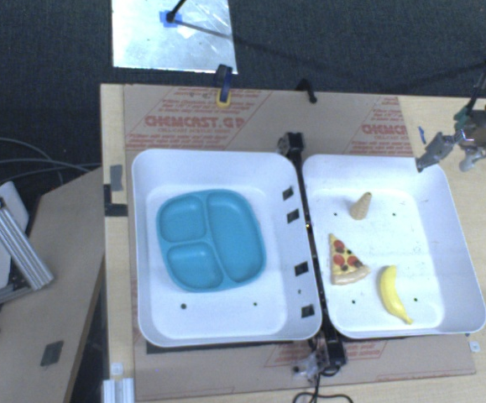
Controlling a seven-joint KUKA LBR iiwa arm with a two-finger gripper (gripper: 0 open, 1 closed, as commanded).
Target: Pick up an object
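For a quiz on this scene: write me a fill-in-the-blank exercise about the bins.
1. The blue tray lies in the ___ bin.
2. The pizza slice lies between the cone and the ___.
3. The right bin holds ___ food items.
4. The gripper hangs above that bin's far ___ corner.

Missing words: left; banana; three; right

A robotics lab — a table topped with printed cardboard carries two white bins clipped side by side, cables trail over dark carpet, an aluminium frame stands at left, and the toys — pizza slice, banana — are plastic.
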